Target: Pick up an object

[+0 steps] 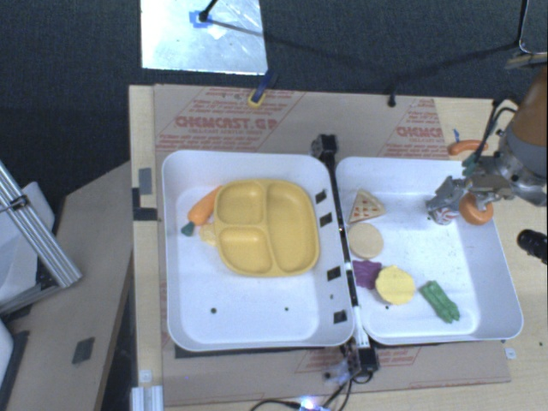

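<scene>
The surface (94, 221) carries a board printed "CHEMCAST GP" (224, 120). Two white bins: the left bin (184, 315), far from the hand (445, 205), holds a yellow divided plate (261, 227) and carrot (203, 205). The right bin (492, 289) beneath the hand holds a pizza slice (366, 205), cookie (366, 241), purple piece (366, 272), yellow disc (396, 285) and green piece (439, 301). Whether the hand is parted or gripping, I cannot tell.

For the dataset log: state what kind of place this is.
Probably a robotics lab bench for grasping trials: two white bins on a board, toy food such as a pizza slice, and an arm's end effector reaching in.
</scene>
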Motion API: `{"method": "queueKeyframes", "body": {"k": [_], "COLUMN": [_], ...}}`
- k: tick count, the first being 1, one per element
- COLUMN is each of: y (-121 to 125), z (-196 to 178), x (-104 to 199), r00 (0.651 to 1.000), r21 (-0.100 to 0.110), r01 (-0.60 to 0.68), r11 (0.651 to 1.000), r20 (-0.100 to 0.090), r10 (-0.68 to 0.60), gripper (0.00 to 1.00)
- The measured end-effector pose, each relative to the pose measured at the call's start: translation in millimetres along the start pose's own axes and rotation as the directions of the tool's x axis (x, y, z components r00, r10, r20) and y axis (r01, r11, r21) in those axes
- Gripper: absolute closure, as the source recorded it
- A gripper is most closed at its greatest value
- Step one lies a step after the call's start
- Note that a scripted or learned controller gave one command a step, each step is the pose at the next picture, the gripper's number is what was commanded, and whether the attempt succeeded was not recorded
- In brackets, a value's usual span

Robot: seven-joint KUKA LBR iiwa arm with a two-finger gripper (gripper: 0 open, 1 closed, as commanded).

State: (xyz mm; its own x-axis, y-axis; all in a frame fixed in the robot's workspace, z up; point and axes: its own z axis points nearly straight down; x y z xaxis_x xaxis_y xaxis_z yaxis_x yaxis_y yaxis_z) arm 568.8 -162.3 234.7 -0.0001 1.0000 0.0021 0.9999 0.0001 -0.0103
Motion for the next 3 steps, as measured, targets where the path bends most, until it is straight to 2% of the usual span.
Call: {"method": "queueKeyframes", "body": {"k": [1,3], "y": [2.4,15.9], "z": [-6.5,91.8], "x": [0.2,-12.2], "r00": [1.0,1.0], "r21": [-0.012,-0.008], "r01": [0.003,0.001], "r11": [1.0,1.0], "r20": [0.002,0.001], "r10": [-0.003,-0.001], "gripper": [0.0,0.0]}}
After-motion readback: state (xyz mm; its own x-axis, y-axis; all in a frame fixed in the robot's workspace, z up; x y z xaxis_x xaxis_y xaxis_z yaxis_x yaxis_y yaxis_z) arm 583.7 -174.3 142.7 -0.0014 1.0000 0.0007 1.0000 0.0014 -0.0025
